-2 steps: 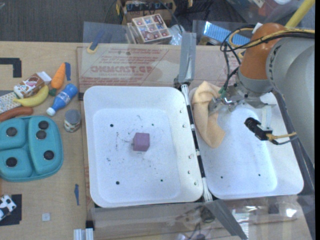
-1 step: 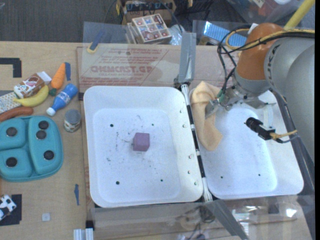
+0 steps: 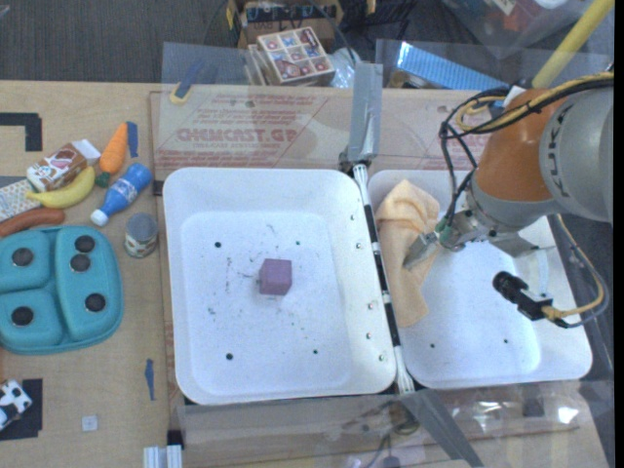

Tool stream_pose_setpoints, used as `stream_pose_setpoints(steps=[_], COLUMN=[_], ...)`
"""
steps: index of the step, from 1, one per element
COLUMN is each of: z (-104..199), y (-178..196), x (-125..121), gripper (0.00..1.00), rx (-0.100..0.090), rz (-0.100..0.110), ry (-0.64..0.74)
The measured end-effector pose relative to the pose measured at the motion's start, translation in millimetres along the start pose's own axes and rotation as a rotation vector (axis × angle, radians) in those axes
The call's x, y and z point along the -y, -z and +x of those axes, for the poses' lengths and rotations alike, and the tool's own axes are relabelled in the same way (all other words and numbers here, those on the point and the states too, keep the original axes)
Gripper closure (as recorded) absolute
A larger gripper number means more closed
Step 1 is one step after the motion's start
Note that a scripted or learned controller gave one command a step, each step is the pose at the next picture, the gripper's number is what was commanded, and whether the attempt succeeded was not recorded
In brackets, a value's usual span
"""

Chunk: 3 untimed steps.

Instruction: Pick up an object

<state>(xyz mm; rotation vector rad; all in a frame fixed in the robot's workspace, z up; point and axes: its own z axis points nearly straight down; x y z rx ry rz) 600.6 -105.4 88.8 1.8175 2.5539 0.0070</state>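
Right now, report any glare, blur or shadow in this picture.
Camera view: even, soft lighting; the purple cube casts hardly any shadow in the left bin; clear plastic sheeting along the front edge glints; the tool by the yellow cloth looks slightly blurred.

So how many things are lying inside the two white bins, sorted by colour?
Purple: 1, the small purple cube in the left white bin.
Yellow: 1, the crumpled pale yellow cloth in the right white bin.
Total: 2.

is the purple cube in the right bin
No, the purple cube sits near the middle of the left bin, while the right bin holds a yellow cloth.
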Motion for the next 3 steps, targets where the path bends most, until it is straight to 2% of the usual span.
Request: stream_pose_setpoints(steps=[1, 2, 3], z=[-16, -14, -2], y=[-2, 9, 96], x=[-62, -64, -72], gripper=[0.0, 1.0, 1.0], rx=[0.002, 0.003, 0.001], rz=[0.004, 0.0, 0.003], ry=[-0.127, -0.124, 0.224])
